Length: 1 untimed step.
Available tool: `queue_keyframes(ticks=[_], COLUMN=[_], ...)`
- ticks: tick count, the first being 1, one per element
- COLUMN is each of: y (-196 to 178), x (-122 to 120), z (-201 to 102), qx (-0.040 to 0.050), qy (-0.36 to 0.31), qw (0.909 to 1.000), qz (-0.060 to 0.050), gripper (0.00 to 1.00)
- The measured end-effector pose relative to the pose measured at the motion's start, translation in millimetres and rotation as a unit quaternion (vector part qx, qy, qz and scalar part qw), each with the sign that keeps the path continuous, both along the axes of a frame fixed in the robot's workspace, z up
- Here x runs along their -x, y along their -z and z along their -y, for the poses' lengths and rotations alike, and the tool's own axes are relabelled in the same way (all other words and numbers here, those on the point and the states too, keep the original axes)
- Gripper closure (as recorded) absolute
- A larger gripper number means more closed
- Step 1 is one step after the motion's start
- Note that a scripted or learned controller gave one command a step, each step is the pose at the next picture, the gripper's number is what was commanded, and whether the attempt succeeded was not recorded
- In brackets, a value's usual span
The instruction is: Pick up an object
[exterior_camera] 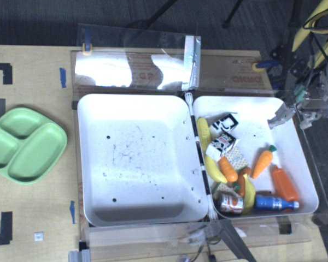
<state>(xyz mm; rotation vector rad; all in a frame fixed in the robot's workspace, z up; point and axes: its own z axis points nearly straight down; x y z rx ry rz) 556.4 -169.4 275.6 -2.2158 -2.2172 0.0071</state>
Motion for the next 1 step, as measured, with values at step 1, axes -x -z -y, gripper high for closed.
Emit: queue_keyframes(ticks=[1], y=[116.0], x=[-3.1], z=[54.8], qx=[-0.0005], qy=[-0.044], qw=[0.999], qz=[0.001], gripper=[0.0])
